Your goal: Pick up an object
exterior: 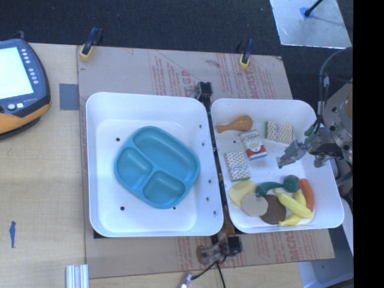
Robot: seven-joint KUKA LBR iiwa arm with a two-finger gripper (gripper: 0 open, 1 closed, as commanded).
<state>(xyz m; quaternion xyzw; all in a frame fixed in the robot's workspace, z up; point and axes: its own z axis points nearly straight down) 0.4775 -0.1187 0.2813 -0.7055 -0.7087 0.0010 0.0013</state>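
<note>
Here the gripper hangs over bare floor in the right bin, near its right wall. Whether it is open I cannot tell.

Faint red print on cardboard sheet, unreadable, no other legible text

Divided plate in left bin. Food pile lower in right bin, gripper above it at frame right
</note>
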